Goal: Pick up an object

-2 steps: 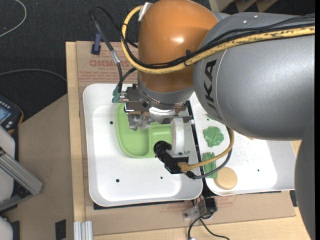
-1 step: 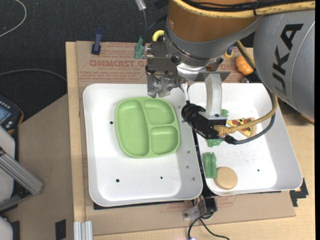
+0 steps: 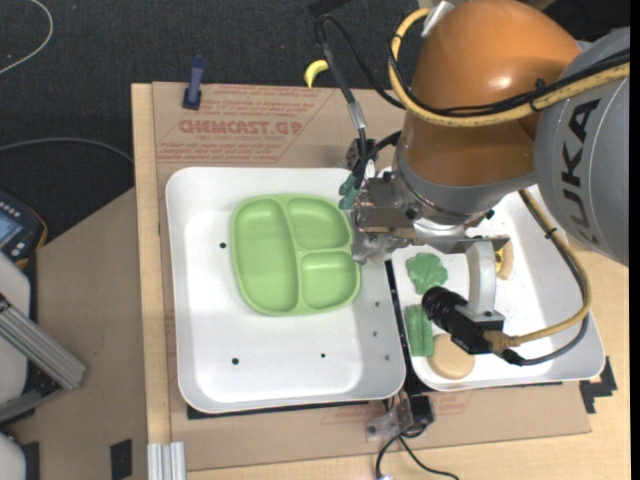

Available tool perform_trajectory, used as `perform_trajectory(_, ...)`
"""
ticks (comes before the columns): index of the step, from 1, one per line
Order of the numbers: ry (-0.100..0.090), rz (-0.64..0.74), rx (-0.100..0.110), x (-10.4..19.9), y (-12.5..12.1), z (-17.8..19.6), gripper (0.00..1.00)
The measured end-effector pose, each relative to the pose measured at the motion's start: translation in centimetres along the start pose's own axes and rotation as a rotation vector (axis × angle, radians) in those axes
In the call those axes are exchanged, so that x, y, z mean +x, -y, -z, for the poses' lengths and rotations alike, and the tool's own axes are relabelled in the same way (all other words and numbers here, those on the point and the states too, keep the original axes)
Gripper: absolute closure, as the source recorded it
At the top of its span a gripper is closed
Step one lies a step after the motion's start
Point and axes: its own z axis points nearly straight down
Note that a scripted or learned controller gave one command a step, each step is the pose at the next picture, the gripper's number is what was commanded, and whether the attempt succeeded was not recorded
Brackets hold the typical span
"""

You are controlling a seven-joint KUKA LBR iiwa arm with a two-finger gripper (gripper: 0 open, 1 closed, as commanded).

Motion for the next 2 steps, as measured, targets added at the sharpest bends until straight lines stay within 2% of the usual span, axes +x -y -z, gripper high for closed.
perform_trajectory(1, -0.002, 0.004, -0.007, -2.7, -7.9, -9.9, 1.00)
perform_trajectory(2, -0.008, 0.018, -0.017, 5.4, -6.7, -4.8, 1.00)
